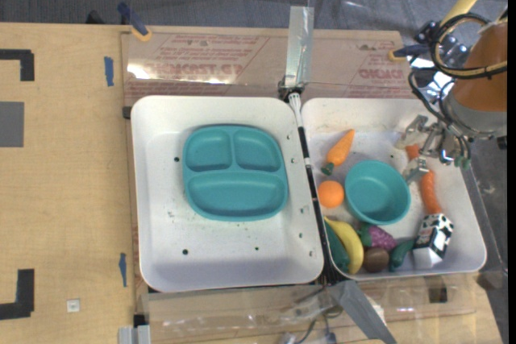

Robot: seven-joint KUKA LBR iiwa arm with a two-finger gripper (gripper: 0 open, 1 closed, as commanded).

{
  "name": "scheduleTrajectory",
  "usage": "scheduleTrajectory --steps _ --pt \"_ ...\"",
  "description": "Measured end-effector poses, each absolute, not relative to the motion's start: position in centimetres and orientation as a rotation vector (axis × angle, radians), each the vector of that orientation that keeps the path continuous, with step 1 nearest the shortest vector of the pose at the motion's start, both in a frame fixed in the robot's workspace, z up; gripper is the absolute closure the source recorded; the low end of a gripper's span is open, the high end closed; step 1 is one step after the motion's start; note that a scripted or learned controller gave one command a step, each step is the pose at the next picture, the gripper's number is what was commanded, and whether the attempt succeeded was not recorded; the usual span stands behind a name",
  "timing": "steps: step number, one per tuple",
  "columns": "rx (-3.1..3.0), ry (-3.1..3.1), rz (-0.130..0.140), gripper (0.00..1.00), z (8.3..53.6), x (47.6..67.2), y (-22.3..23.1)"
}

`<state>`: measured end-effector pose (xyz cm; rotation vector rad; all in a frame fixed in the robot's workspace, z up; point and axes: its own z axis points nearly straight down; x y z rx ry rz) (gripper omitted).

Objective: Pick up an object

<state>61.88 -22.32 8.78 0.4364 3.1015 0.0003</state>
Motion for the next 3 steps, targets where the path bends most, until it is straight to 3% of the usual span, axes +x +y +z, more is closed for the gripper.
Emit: scheduleTrajectory --steps 1,2,3 --pt "0.431 3.087 -0.005 1.00 10.2 62.3 -22.3" --pt "0.431 3.089 -0.004 0.00 10.1 62.3 -22.3" --pt "0.643 3.066 0.000 0.00 8.8 61.3 -22.4"
